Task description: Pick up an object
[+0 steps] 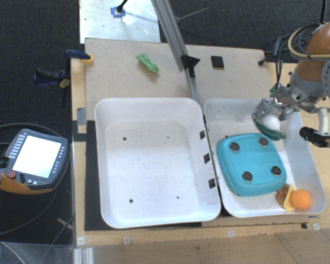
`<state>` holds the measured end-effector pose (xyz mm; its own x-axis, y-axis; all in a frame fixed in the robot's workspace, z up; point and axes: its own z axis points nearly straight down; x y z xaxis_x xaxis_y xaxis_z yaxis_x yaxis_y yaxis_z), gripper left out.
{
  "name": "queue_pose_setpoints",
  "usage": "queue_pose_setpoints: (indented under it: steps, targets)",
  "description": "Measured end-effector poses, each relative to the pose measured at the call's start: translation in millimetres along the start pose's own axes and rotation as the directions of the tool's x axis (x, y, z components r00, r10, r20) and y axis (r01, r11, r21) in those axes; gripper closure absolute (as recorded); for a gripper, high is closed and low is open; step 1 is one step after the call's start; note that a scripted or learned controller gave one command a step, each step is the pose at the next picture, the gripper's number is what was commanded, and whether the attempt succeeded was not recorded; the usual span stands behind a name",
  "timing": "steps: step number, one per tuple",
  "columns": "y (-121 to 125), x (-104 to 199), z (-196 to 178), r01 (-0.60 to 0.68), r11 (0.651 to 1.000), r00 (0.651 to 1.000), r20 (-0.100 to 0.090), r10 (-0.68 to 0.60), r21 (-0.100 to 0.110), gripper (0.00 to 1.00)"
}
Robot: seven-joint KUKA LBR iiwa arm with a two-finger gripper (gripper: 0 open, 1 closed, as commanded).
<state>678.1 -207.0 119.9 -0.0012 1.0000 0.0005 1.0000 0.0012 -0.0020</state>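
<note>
My gripper (269, 114) hangs over the far part of the right bin (313, 172), reaching in from the right. Right under it is a small white round object (271, 123), touching or very close to the gripper; whether it is held I cannot tell. A thin dark green curved piece (270, 135) lies just in front of the white object. A large teal square plate (252, 164) lies upside down in the middle of the right bin. In the bin's near right corner, an orange ball (301, 199) rests beside a small yellow-brown item (285, 195).
The left bin (107, 147) sits beside the right one. A green object (147, 63) lies on the bench board behind the left bin. A slanted metal pole (173, 32) crosses above the bins' far edge. A teach pendant (30, 159) lies off the bench at left.
</note>
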Motion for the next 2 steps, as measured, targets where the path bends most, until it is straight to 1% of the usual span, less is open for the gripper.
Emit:
queue_pose_setpoints:
  steps: [1,2]
  targets:
    - [0,0,30,0.0,1.0,1.0,0.0,0.0,-0.002,0.0]
    - [1,0,18,0.001,1.0,1.0,0.002,-0.001,-0.005,1.0]
